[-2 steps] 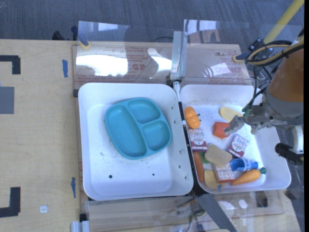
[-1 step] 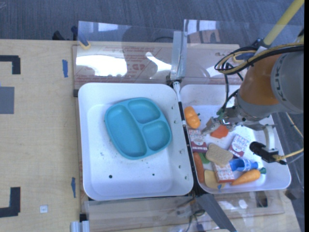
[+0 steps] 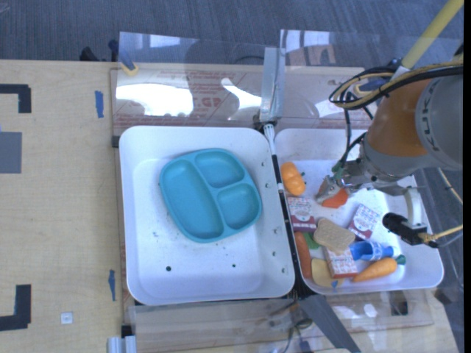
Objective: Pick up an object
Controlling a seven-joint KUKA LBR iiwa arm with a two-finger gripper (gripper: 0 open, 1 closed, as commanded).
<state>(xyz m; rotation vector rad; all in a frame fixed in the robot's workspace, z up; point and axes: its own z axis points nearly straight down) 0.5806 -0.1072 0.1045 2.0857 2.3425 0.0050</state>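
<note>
Seemingly a red toy piece in the right bin is the target, near the bin's middle, right of an orange fruit. The gripper sits on it; whether its fingers hold it I cannot tell. Next comes a lift clear of the clutter.

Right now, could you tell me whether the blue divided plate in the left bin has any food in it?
Empty. The blue divided plate lies flat in the left bin, and all three compartments show bare blue. The toy food sits in the right bin.
</note>
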